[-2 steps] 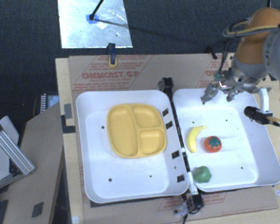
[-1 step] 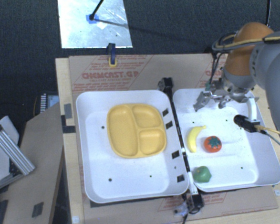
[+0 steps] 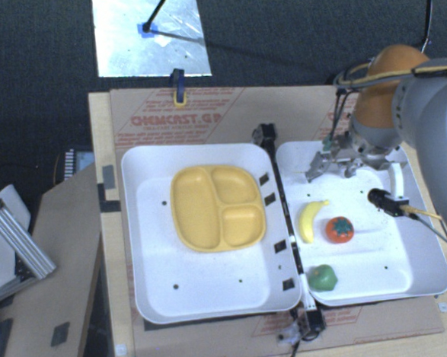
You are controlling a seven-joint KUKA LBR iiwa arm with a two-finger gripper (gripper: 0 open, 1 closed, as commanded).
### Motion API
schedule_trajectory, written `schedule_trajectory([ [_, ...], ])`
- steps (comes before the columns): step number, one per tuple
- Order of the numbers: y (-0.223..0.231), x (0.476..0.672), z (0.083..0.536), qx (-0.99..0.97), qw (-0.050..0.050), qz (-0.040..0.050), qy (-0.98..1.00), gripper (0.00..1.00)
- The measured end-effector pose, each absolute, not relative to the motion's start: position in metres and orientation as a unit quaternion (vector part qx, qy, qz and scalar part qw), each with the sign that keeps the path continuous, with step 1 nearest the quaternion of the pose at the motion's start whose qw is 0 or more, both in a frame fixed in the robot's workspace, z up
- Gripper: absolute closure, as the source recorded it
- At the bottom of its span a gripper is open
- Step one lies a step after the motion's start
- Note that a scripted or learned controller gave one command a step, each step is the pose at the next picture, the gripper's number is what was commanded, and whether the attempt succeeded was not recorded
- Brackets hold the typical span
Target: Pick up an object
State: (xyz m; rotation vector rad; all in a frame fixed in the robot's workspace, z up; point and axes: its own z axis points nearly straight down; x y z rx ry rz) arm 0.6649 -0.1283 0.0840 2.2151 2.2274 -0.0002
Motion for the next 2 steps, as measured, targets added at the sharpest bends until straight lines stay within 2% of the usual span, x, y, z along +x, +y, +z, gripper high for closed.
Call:
schedule_trajectory([
  [1, -0.128, 0.667, 0.097, 0.704, 0.002, 0.0016, 0.71, 1.0],
  [2, -0.138, 0.664, 0.152, 0.707, 0.003, 0.0022, 0.707, 1.0],
])
